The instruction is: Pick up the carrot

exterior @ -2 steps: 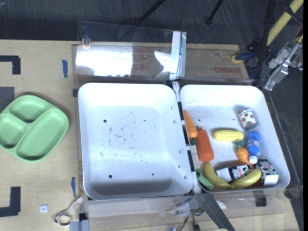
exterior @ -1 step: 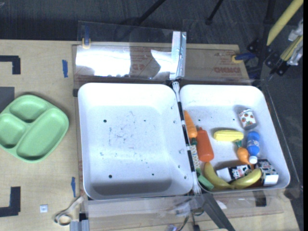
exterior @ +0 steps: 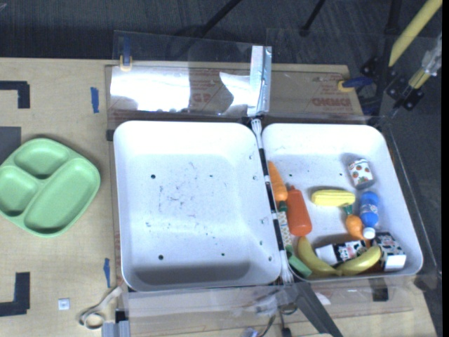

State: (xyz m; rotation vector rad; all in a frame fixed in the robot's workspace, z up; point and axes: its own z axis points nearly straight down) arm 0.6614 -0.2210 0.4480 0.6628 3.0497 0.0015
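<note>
- The carrot (exterior: 276, 180) lies in the right bin (exterior: 312, 153), pressed along its left wall, about midway between the far and near edges
- It looks to us like a slim orange taper, narrow tip toward the far edge and a green top toward the near edge; it is probably smooth, hard plastic that could slip
- We cannot tell how the gripper is set, wide or narrow
- We judge that the pick has yet to begin, so the approach is the step in hand
- We would come down over the middle of the carrot and close across its narrow width
- The wall leaves little room on that side, so one finger has to slide in between the wall and the carrot
- The red-orange bottle (exterior: 299, 213) lies just beside the green end; we would stay toward the far half so as not to catch it
</note>
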